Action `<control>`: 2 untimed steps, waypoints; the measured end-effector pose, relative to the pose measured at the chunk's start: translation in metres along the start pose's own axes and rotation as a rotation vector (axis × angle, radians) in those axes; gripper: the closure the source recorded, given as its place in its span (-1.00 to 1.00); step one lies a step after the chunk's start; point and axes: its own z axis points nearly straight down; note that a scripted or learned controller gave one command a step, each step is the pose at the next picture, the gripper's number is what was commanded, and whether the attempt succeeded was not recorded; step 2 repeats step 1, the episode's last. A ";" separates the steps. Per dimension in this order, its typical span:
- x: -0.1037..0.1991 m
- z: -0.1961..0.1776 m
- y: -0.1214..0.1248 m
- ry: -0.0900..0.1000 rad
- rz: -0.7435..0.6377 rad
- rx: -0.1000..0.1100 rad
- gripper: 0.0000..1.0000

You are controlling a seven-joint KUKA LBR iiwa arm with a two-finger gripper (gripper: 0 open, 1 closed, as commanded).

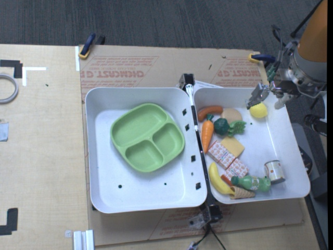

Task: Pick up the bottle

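Gripper (268,95) fingers are standing apart at the right bin's (291,134) far edge beside a lemon (258,110), while the green bottle (253,183) is lying near the front among a banana (216,178) and can (274,171), risking a wrong grab.

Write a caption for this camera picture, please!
Gripper hovers over the right bin; green bottle lies near its front.

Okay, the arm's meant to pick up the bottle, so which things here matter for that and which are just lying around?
For the job: green bottle, gripper, right bin.

Lying about: green divided plate, carrot, sausage, banana, lemon, tin can, cheese wedge.
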 end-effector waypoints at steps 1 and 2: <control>0.000 -0.009 0.000 -0.001 -0.001 0.000 1.00; 0.000 -0.009 0.000 -0.001 -0.001 0.000 1.00</control>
